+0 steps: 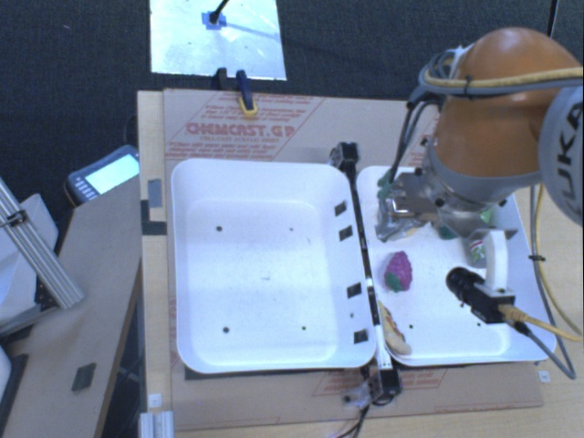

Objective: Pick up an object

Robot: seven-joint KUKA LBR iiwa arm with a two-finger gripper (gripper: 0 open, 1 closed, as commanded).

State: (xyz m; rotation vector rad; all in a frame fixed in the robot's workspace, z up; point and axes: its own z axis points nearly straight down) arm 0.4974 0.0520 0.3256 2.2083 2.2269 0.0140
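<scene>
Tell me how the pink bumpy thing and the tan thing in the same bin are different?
The pink bumpy thing is rounded with a bit of green at its bottom; the tan thing is long, thin and plain. The pink one lies out on the floor of the right bin, while the tan one is tucked against that bin's left wall. The pink one sits nearer the hand. Both lie loose in the right bin.

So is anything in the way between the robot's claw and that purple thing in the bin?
Nothing visible. The gripper hangs just above and slightly left of the purple object in the right bin, with bare white floor between them.
</scene>
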